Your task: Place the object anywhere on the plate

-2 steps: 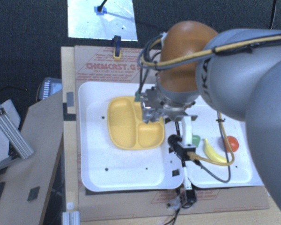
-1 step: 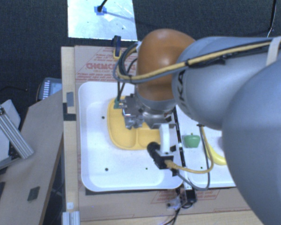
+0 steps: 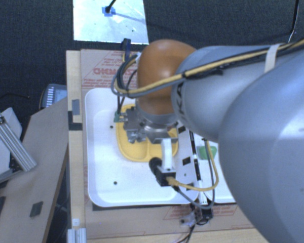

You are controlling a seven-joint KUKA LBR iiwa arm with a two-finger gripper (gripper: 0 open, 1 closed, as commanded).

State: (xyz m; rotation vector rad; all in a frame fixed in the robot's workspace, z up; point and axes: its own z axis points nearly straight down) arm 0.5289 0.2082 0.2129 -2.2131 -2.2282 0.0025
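Over the left bin: my arm [image 3: 233,110] reaches in from the right and covers most of what I see, its orange band [image 3: 159,75] bulging above the wrist.
Arm pose: the wrist points down into the bin, cables looping along its left side and a yellow cable running back along the grey link.
Gripper [image 3: 142,135]: I see only its metal housing from above, low over the plate; whether it is open or closed I cannot tell.
Left bin [image 3: 104,176]: white and shallow, resting on a cardboard sheet [image 3: 99,67] that shows at the far edge.
Plate [image 3: 129,151]: yellow, lying in the middle of the left bin, partly hidden under the wrist.
Object: I cannot pick out any loose object; the spot under the gripper is hidden by the wrist.
Right of the plate: a small green patch [image 3: 207,152] shows behind the cables, too hidden for me to identify.
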